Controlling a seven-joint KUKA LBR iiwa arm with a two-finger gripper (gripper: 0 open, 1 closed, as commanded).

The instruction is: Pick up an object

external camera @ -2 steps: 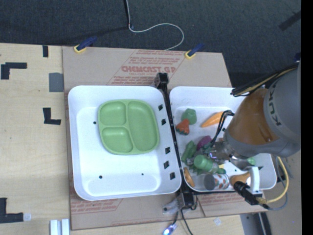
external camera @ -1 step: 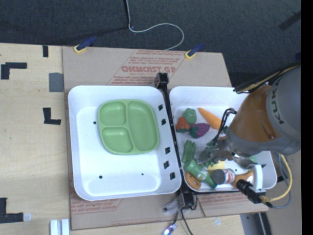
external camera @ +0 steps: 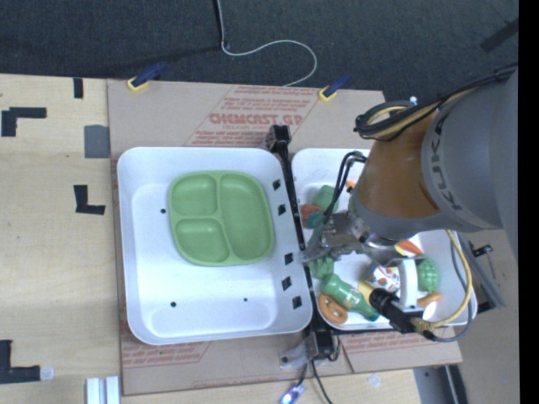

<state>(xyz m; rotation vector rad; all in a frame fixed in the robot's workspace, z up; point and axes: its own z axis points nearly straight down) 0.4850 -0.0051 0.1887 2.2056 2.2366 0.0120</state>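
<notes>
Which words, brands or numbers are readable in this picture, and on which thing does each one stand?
"CHEMCAST GP": red print on the brown board under the bins, seen upside down; the smaller red lines around it are too blurred to read.
"KUKA": partly visible letters on the grey arm, cut off, so only likely.

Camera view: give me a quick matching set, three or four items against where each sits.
Things:
1. green plate
2. green bottle
3. white cable
4. gripper

Places:
A. on the dark floor above the bench
B. in the left bin
C. low in the right bin, near its front edge
D. over the right bin's left side, by the divider

Pairs: 1-B, 2-C, 3-A, 4-D
</notes>
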